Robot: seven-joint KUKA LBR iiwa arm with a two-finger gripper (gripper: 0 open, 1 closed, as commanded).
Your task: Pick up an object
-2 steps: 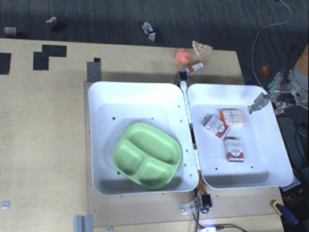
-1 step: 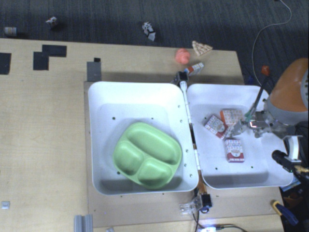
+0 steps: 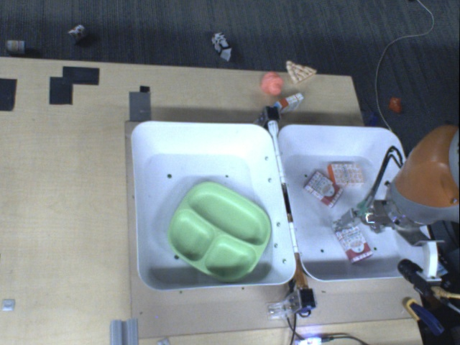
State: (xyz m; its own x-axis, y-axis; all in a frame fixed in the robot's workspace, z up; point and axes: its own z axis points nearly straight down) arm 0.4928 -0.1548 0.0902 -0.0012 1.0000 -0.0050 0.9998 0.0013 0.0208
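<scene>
Gripper [image 3: 357, 220]: low in right white bin [image 3: 316, 139], finger state unclear.
Red-and-white packet [image 3: 356, 244]: beside gripper, near front wall.
Two similar packets [image 3: 321, 186]: mid-bin.
Green divided tray [image 3: 219, 228]: left bin's front-right.

We see the arm [image 3: 430, 182] as a rounded, bulky body, its upper part a broad orange band that fades into smooth grey casing below. A thin black cable [image 3: 379, 176] loops along its left side, running down toward the wrist. At the tip we make out the pincer [image 3: 357, 218], a small cluster of grey and dark metal parts with a bright glint on it.
</scene>
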